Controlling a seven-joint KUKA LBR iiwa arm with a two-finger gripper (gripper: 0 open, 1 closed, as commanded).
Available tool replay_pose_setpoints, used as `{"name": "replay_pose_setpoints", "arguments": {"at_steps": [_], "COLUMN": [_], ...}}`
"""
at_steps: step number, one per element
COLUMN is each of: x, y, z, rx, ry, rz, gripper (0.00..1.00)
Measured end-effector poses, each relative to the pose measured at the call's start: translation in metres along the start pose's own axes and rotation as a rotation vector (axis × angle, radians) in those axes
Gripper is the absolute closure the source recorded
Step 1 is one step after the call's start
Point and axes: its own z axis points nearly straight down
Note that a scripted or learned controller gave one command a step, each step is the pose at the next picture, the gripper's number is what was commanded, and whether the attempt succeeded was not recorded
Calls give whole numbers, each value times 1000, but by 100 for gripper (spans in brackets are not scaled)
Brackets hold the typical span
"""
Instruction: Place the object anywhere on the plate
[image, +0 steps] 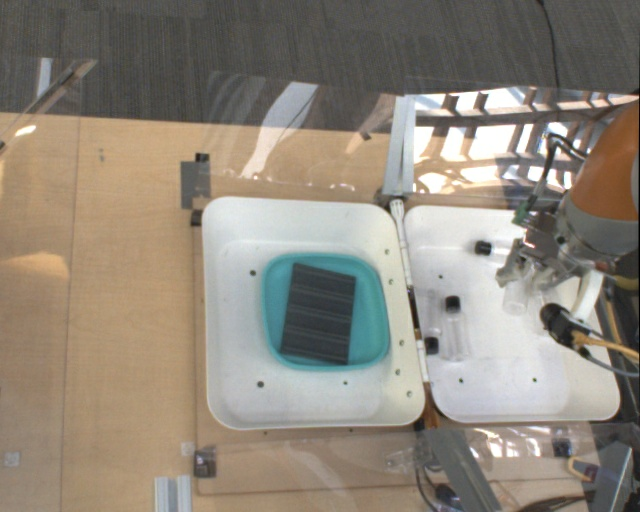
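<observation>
A dark grey ribbed rectangular block (319, 314) lies flat on the teal plate (372, 340), roughly at its centre and turned slightly. The plate rests in the middle of the left white bin (230, 300). My gripper (528, 268) hangs over the right bin (500, 390), near its upper right part, well away from the plate and the block. Nothing can be made out in the gripper.
Three small black pieces (452, 302) lie in the right bin's left half, apparently caps on clear vials. The arm's orange band (612, 170) and cables (575, 335) cover the right bin's right side. A raised divider (408, 290) runs between the bins.
</observation>
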Motion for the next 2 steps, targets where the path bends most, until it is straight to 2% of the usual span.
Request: {"name": "replay_pose_setpoints", "arguments": {"at_steps": [1, 2], "x": [0, -33], "y": [0, -30], "z": [0, 51], "rx": [0, 4], "ry": [0, 0], "rz": [0, 205], "gripper": [0, 0]}}
